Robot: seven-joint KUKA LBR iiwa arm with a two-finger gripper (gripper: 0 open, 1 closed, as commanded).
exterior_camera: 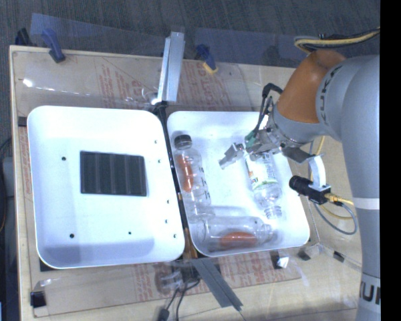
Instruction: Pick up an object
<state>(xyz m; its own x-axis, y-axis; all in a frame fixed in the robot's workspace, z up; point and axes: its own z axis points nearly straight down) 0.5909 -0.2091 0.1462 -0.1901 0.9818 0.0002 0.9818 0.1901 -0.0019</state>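
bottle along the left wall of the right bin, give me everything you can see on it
The bottle is clear plastic, lying on its side in the right bin, its length running along the left wall. Its dark cap points toward the bin's far edge. Orange-red shows through the body, either label or contents; I cannot tell which. Its base end meets or overlaps a second clear bottle lying across the near wall. The gripper hangs apart from it, to its right, near a third bottle.

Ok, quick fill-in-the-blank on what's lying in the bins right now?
1. All three clear bottles lie in the ____ bin.
2. The left bin holds a dark ____ panel.
3. The tool hangs above the ____ bin.
4. The bottle along the near wall lies on its ____.

Missing words: right; rectangular; right; side
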